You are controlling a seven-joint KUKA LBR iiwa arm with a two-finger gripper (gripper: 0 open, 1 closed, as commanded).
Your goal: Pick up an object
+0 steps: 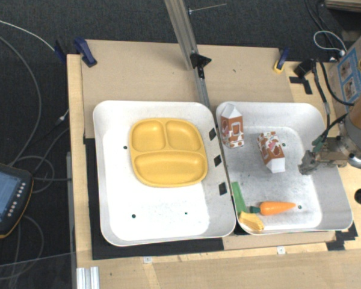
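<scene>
The right bin (pixel 313 116) holds two small brown-and-white cartons, one (pixel 231 126) near its upper left and another (pixel 271 151) lying tilted near the middle. An orange carrot (pixel 277 208) lies near the bin's front, with a yellow piece (pixel 251 221) and a green strip (pixel 237 196) at its front left corner. My gripper (pixel 307 163) hangs at the bin's right side, just right of the tilted carton and apart from it. Nothing shows between its fingers.
The left bin (pixel 108 179) carries a yellow three-compartment plate (pixel 167 152). A metal pole (pixel 180 17) slants up from the divider between the bins. Cables and the arm's body (pixel 355 119) crowd the right edge. A tablet (pixel 3 194) lies off the bench at left.
</scene>
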